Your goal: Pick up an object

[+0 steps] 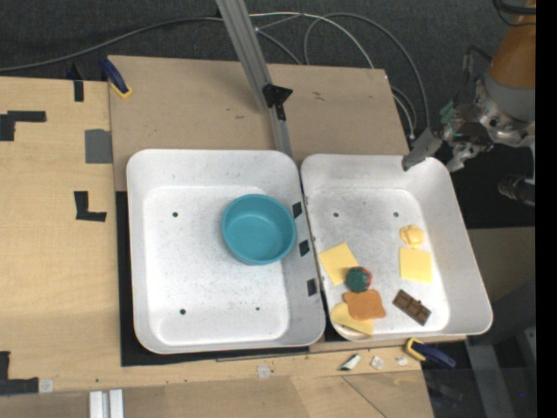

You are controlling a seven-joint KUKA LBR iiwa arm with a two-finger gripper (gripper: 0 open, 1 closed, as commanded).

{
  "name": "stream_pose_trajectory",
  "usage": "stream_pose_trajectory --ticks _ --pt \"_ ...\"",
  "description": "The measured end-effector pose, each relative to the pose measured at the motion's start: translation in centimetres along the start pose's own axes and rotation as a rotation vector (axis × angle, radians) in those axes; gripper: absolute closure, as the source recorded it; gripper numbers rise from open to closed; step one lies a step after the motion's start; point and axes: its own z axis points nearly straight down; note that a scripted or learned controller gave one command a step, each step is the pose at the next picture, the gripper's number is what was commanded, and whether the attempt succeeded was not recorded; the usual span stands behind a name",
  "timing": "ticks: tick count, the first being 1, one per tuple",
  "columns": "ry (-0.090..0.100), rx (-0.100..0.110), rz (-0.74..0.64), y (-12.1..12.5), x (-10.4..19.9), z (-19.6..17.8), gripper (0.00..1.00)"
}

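While the arm hangs at the far right corner of the right bin (452,233), its pincer (424,152) grasps nothing; I cannot tell its spread. Small food pieces, among them a yellow square (416,266) and a brown bar (411,306), cluster near. Approach stage: next, descend over one piece.

A blue bowl (258,228) stands upright in the left bin (157,190). Small food pieces, mostly yellow (338,262), lie in the right bin (365,177).
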Motion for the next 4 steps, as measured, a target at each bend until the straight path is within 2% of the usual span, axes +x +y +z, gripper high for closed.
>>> stream_pose_trajectory --ticks 1,2,4 --pt "0.000 0.000 0.001 0.0 0.0 0.0 0.00" --pt "0.001 0.006 0.000 0.2 0.7 6.3 0.00" --pt "0.001 0.006 0.001 -1.3 0.2 18.0 0.00"
